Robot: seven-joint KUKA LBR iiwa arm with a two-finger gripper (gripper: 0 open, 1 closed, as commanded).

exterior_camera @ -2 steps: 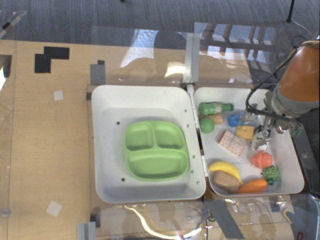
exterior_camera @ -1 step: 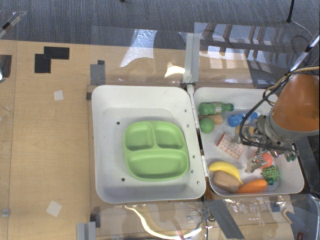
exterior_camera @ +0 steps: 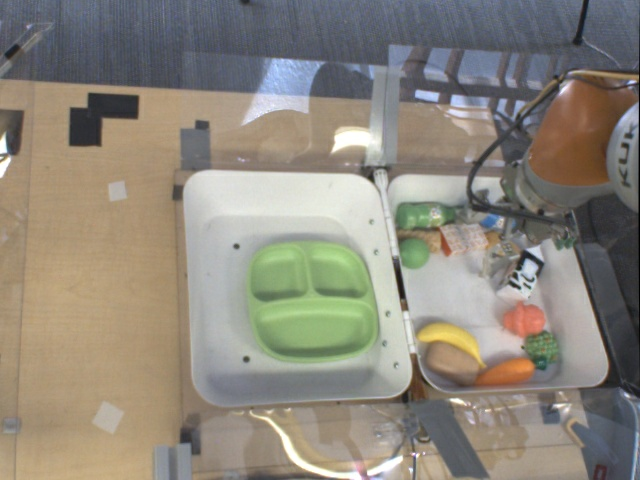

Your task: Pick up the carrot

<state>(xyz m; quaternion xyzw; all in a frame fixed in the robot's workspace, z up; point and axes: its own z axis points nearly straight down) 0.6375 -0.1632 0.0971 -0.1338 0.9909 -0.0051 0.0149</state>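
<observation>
The carrot [exterior_camera: 506, 372] is orange and lies on its side at the front edge of the right bin [exterior_camera: 590, 313]. It sits between a brown potato [exterior_camera: 453, 365] and a small green broccoli [exterior_camera: 542, 348]. My gripper [exterior_camera: 512, 265] hangs over the back right part of that bin, well behind the carrot and apart from it. The grey and orange wrist above hides much of the gripper. Nothing can be seen held in it.
A yellow banana [exterior_camera: 451, 339] and a pink-red fruit [exterior_camera: 524, 319] lie near the carrot. At the back of the bin are a green bottle [exterior_camera: 425, 214], a green ball [exterior_camera: 414, 253] and a snack packet [exterior_camera: 462, 238]. The left bin [exterior_camera: 205, 268] holds a green divided plate [exterior_camera: 312, 300].
</observation>
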